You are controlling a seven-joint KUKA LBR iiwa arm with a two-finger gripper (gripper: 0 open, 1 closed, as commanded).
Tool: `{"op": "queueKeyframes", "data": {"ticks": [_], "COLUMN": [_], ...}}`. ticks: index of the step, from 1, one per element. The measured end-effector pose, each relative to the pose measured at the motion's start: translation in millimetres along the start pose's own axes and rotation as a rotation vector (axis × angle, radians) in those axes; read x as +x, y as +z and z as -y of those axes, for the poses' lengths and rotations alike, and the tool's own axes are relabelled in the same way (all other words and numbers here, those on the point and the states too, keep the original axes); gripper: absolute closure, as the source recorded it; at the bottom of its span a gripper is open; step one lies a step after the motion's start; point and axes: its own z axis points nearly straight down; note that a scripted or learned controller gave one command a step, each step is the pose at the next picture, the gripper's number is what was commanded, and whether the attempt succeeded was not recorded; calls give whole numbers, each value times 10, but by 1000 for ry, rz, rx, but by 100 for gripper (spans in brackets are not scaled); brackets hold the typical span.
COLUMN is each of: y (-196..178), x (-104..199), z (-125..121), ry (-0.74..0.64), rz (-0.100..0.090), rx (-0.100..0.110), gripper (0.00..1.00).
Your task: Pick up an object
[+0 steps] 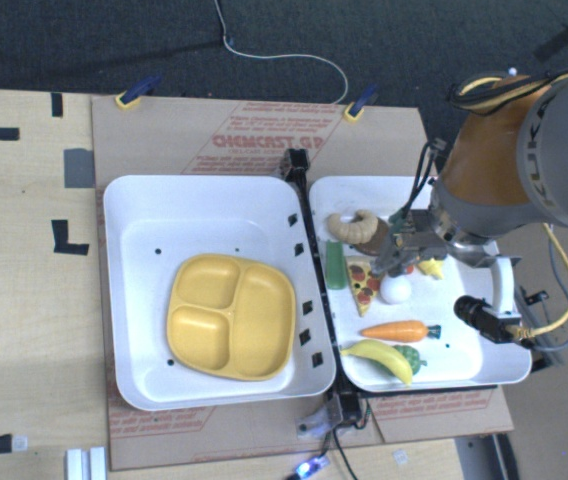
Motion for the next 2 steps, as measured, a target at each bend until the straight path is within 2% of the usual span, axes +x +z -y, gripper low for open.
{"op": "queueKeyframes", "data": {"ticks": [1,2], "y": [-80,-111], "x": [13,-48], "z": [-151,50], "ry": [-2,0], "rz": [-1,-1], "rx": [-3,0], "gripper": [100,100]}}
